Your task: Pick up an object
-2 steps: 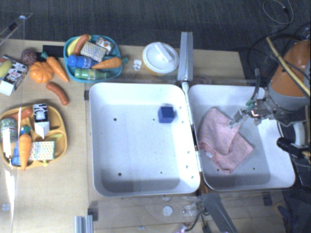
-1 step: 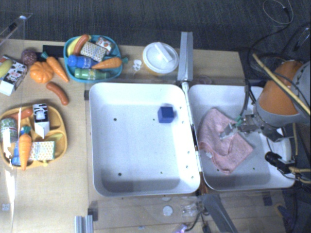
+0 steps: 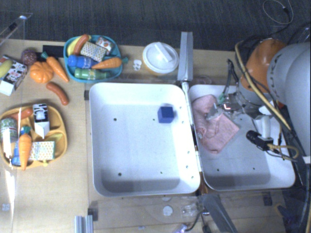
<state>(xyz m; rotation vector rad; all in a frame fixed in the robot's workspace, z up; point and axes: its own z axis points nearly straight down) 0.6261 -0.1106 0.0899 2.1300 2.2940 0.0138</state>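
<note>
A small blue cube lies in the left white bin, toward its upper right. A crumpled pink cloth lies in the left half of the right white bin. My gripper reaches in from the right and sits low over the cloth's upper part, touching or almost touching it. The grey arm with its orange band fills the right bin's upper right corner and hides part of the bin floor there.
Beyond the bins stand a blue bowl of toy food and a round white lid. On the bench at left are a yellow plate of toy food, a toy pumpkin, a carrot and a sausage.
</note>
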